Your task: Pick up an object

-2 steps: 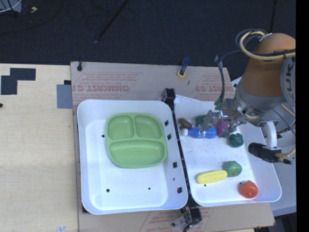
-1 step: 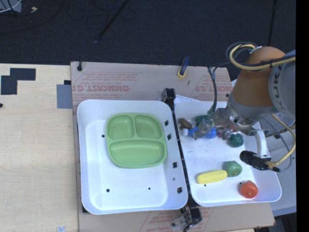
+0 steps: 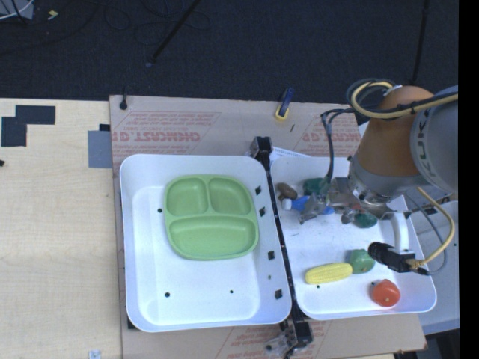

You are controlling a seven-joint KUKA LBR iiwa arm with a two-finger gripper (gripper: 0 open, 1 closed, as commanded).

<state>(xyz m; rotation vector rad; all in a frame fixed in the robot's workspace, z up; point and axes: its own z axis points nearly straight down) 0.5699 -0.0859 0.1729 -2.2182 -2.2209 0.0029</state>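
Observation:
My gripper [image 3: 314, 209] reaches in from the right and hangs low over the upper left part of the right bin [image 3: 329, 305]. Just left of it lie a small blue object [image 3: 301, 203] and a brown object [image 3: 285, 191]. A teal object [image 3: 313, 185] sits right behind it. A yellow corn cob [image 3: 328, 274] lies near the bin's front, with a green object [image 3: 361, 260] at its right end. A red tomato-like object [image 3: 385, 292] rests in the front right corner. A dark green object [image 3: 365, 219] peeks out under the wrist.
The left bin [image 3: 142, 275] holds a green divided plate [image 3: 210, 217] in its upper half. A black divider [image 3: 275, 230] runs between the two bins. A blue-and-yellow clip [image 3: 284, 105] lies on the cardboard behind the bins.

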